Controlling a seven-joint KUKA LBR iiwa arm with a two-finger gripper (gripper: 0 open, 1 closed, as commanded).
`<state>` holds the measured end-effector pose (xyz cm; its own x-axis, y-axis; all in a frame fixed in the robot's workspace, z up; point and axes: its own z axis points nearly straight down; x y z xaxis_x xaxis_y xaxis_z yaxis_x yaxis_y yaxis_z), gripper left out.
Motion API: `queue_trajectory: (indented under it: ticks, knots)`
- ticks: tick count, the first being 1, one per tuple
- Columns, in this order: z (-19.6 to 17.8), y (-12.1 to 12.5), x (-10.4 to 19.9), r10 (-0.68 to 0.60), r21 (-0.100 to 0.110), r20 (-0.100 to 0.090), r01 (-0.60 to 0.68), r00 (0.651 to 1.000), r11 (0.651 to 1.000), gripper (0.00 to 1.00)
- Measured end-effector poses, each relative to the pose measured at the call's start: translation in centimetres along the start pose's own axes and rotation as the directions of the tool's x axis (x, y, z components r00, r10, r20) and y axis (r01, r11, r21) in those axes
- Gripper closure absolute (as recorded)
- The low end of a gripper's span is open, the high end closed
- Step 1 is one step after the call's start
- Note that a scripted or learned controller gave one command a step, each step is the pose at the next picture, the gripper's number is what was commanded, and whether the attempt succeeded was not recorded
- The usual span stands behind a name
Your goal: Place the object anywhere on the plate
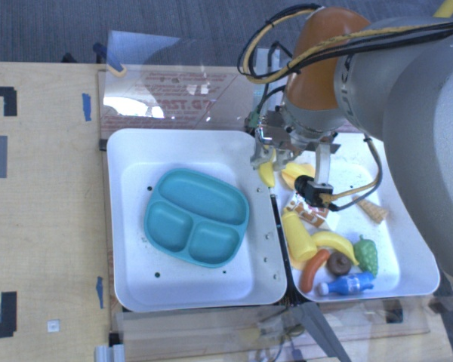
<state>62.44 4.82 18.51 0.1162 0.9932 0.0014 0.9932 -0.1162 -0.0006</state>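
Observation:
A teal plate [196,217] with three compartments lies in the left bin [132,164], with nothing on it. My gripper [269,161] hangs over the divider between the two bins, just past the plate's far right corner. Its fingers are shut on a small yellow object [266,175], which sticks out below them above the bin rims. The grey arm with its orange band [328,47] reaches in from the right and hides the back of the right bin.
The right bin [417,259] holds several toy foods: a banana [334,241], a yellow pepper [300,236], a green piece [367,253], a blue bottle [349,283], a red sausage [311,268] and a cone [374,212]. White floor surrounds the plate in the left bin.

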Motion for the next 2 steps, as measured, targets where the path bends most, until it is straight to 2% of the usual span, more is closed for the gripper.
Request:
queue_trajectory:
  ticks: [1,2]
  knots:
    - [4.27,-3.46,5.64,-0.26,0.006,0.001,0.26,0.966,0.966,1.0]
    - [4.18,-3.39,5.57,-0.259,0.004,0.001,0.259,0.966,0.966,0.0]
